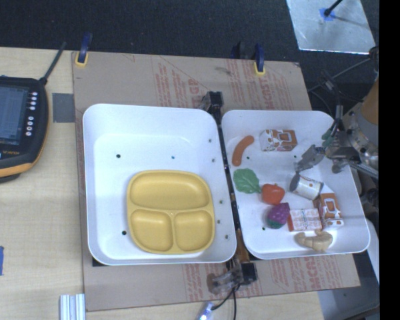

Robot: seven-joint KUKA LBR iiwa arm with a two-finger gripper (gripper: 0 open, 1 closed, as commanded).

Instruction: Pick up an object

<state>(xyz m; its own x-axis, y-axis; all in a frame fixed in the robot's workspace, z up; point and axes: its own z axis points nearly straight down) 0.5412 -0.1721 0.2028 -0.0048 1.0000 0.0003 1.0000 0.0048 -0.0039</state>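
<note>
Gripper [305, 167] seen low over right bin [253, 122], near its right side. Fingers spread apart, nothing held between them. Small metal can [307, 187] lies on its side just below the fingers; contact cannot be told. Sausage [242, 149], green leaf [246, 180], tomato [273, 193], grapes [277, 215] and cartons scattered in same bin. Yellow divided tray [171, 212] sits in left bin [100, 179].

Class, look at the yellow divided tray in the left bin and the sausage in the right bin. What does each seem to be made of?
Yellow divided tray: probably moulded plastic, matte; even colour, rounded compartment ridges, soft sheen.
Sausage: likely toy plastic or rubber; uniform orange-red, smooth surface. Too small to be sure.
</note>
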